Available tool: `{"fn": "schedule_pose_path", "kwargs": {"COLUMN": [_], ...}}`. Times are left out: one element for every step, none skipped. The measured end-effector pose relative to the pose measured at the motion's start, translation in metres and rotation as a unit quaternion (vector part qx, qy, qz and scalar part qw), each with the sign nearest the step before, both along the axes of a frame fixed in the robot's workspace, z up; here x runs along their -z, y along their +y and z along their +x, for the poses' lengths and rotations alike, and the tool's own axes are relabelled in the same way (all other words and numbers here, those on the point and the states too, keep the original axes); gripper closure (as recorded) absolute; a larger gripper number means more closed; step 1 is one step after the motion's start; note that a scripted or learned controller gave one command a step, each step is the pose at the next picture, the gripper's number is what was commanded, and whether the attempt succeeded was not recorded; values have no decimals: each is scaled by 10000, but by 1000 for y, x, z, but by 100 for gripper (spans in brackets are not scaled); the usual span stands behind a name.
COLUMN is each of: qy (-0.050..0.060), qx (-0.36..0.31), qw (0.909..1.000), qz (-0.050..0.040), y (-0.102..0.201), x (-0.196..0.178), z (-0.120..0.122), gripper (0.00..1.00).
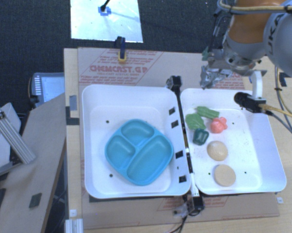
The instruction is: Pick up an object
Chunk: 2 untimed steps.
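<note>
The gripper [207,81] hangs above the far rim of the right bin [269,144], carrying nothing; whether it is open I cannot tell. The nearest pickable thing, a green toy [207,113], lies just nearer, its length running left-right.

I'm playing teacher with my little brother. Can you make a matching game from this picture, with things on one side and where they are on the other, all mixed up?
Things:
1. blue divided plate
2. red toy
3. tan flat disc
4. gripper

Places:
A. nearest the front edge of the right bin
B. above the back rim of the right bin
C. in the left bin
D. in the right bin, just right of the green toys

Pairs: 1-C, 2-D, 3-A, 4-B
</note>
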<state>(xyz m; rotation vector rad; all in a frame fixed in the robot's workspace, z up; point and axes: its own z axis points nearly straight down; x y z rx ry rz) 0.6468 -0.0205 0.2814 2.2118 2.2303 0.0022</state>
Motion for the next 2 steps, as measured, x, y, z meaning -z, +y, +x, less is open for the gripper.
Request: {"fn": "schedule_pose_path", "kwargs": {"qy": [-1,1], "qx": [6,7], "qw": [10000,10000], "qz": [-2,-1], "y": [43,84], "x": [13,24], "z": [5,-1], "gripper": [100,100]}}
